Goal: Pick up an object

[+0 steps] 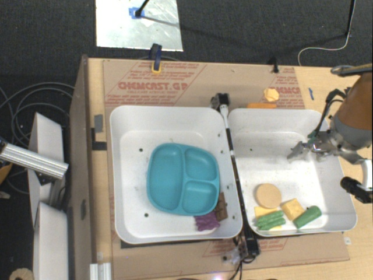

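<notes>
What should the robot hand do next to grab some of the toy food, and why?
Probably move toward the near edge of the right bin. The gripper hovers over bare floor, while the tan round piece, yellow block and green pieces sit clustered there.

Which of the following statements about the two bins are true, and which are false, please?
1. The teal divided plate lies in the left bin. True.
2. The tool holds the tan round piece. False: the piece lies on the right bin's floor, apart from the tool.
3. A purple item lies by the plate's near edge. True.
4. Both green pieces lie in the left bin. False: they are in the right bin.
</notes>
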You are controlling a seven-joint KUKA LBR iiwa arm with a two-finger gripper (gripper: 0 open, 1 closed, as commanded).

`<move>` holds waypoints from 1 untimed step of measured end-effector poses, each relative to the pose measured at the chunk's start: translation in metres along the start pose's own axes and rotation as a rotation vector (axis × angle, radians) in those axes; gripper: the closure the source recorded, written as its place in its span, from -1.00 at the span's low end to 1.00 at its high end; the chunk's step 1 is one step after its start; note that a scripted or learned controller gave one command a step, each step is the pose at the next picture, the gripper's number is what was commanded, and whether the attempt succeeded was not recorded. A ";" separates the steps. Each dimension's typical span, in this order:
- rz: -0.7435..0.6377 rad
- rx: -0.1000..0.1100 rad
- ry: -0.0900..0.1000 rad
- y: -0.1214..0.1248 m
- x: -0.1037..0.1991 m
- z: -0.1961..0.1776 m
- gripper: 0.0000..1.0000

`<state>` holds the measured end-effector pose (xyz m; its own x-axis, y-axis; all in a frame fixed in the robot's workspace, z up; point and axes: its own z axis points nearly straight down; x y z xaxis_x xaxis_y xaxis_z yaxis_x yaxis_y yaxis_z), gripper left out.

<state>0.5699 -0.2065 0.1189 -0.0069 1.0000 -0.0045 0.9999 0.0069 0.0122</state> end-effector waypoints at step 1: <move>-0.004 0.006 0.006 0.062 0.052 0.028 -1.00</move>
<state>0.6316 -0.1546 0.0919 -0.0111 0.9999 0.0011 0.9999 0.0111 0.0058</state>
